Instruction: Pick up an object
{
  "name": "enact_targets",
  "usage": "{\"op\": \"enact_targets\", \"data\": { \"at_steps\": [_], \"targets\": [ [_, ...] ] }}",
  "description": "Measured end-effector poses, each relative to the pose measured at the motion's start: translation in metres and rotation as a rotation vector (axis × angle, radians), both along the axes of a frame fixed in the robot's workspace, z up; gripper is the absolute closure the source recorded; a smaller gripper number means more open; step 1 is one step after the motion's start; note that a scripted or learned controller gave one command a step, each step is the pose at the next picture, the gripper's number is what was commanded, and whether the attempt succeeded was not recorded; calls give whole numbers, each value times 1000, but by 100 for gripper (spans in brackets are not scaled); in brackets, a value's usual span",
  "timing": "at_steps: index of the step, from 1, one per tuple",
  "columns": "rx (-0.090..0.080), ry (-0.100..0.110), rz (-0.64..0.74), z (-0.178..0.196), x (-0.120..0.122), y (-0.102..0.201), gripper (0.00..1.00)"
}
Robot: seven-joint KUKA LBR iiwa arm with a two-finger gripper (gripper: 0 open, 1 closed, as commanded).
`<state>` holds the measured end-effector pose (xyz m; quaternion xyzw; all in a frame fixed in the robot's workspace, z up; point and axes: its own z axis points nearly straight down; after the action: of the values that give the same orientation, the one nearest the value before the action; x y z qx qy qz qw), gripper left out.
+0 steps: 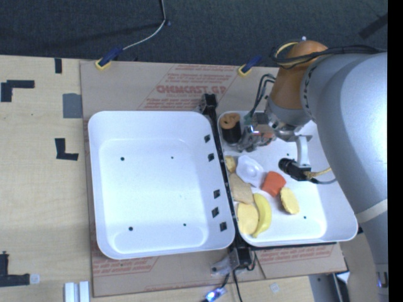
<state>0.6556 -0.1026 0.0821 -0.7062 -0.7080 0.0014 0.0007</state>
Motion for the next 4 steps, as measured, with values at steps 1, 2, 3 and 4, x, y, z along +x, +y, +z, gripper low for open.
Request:
{"op": "enact_targets", "data": {
  "at_steps": [1,2,3,4],
  "targets": [
    [-2,8,0,0,12,7,100],
    [-3,7,-2,0,11,6,100],
    [-3,7,-1,0,11,6,100],
    [-3,7,-1,0,11,7,100]
  ]
}}
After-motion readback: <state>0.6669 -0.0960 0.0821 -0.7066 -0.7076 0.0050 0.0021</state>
